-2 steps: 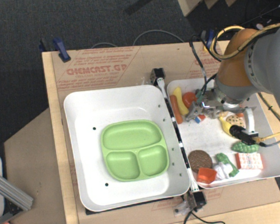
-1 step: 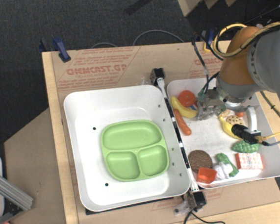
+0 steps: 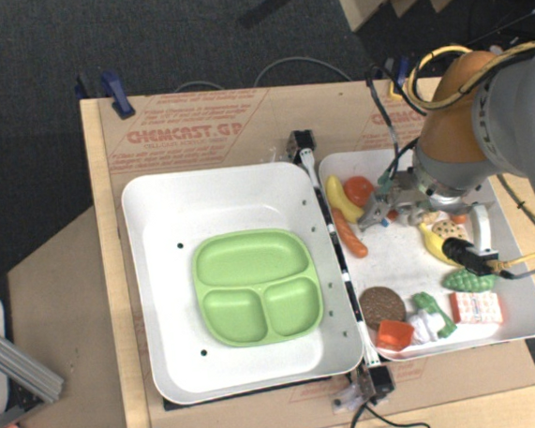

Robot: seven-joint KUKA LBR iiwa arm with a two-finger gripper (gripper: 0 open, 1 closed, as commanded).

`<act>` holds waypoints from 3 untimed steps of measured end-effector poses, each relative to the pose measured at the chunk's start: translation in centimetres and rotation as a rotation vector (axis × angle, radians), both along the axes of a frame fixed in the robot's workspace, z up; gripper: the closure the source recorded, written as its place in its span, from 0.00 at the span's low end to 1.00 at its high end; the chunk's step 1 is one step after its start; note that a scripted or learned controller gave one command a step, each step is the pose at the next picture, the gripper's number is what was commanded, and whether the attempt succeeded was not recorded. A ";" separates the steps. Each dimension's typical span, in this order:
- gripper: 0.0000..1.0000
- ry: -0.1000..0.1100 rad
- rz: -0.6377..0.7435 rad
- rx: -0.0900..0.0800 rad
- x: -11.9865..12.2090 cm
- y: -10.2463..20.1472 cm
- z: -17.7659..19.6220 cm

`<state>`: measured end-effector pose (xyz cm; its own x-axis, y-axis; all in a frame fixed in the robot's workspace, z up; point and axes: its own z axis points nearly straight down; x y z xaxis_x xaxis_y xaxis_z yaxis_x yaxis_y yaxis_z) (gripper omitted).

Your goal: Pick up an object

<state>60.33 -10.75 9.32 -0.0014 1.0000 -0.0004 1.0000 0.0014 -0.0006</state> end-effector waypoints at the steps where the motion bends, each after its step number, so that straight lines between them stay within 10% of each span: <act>1: 0.00 0.018 0.004 0.003 4.1 0.2 -1.2; 2: 1.00 0.008 0.001 0.000 4.1 0.1 -0.1; 3: 1.00 -0.007 -0.006 -0.005 4.7 -9.0 5.2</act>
